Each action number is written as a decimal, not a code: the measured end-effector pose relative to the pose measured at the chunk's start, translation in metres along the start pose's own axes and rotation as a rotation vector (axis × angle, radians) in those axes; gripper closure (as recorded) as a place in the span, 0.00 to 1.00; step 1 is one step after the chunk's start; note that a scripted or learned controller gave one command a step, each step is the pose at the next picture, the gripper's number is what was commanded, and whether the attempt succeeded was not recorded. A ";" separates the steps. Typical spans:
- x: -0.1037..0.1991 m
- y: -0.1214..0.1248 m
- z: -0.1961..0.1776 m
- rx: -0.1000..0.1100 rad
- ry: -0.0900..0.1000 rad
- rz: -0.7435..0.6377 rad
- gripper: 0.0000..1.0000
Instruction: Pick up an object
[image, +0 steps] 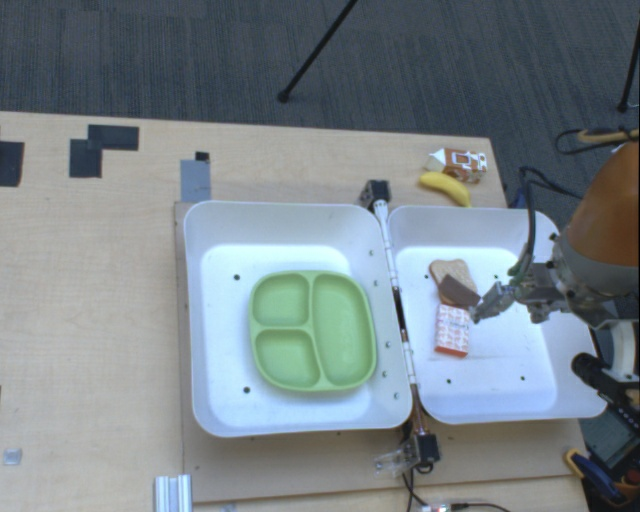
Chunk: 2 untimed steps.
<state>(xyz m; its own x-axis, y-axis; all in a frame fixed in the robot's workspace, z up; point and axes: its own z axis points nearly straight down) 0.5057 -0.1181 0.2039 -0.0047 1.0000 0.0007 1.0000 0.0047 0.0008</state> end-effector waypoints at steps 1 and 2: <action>0.005 -0.018 0.116 -0.004 -0.001 0.002 0.00; 0.005 -0.016 0.104 -0.009 -0.001 0.002 1.00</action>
<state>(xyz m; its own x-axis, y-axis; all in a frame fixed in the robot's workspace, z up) 0.4899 -0.1131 0.0999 -0.0031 1.0000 0.0000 0.9999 0.0031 0.0096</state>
